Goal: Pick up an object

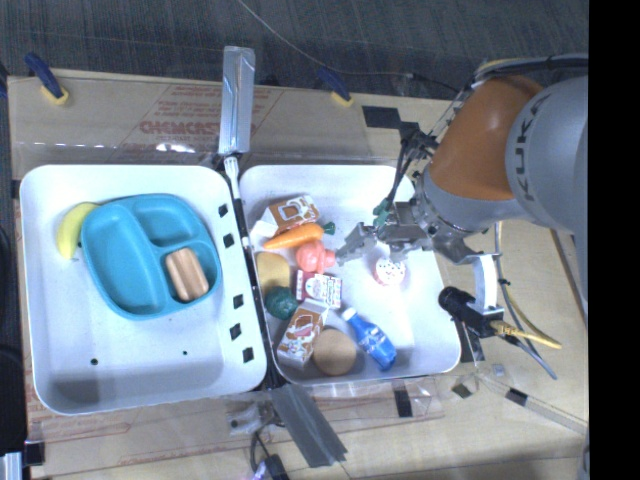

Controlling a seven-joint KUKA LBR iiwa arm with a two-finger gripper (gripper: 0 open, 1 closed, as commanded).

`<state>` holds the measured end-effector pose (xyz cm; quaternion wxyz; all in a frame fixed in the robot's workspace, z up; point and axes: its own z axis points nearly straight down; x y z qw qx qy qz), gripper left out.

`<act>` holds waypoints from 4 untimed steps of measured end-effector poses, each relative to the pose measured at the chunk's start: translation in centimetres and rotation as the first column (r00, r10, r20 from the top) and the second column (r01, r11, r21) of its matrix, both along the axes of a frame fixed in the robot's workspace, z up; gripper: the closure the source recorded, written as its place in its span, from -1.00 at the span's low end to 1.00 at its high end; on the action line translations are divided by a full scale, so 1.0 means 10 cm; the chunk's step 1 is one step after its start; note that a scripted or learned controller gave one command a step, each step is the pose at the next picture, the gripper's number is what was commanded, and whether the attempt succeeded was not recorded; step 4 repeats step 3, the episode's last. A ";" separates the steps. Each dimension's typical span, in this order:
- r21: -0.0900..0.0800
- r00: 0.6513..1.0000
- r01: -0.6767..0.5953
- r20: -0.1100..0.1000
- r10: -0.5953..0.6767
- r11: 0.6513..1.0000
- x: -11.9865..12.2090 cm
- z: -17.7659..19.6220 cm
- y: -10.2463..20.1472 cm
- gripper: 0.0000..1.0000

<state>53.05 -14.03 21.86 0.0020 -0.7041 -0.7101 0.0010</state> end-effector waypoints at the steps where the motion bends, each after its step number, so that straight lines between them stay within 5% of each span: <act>1: -0.001 0.998 -0.070 -0.002 0.070 0.998 -0.49 -1.20 -0.33 -1.00; 2: 0.000 0.997 -0.077 0.000 0.077 0.997 -0.47 -1.09 -0.33 1.00; 3: -0.001 0.998 0.066 0.006 -0.066 0.998 0.02 -0.10 0.14 1.00; 4: -0.001 0.998 0.066 0.006 -0.066 0.998 0.02 -0.10 0.14 1.00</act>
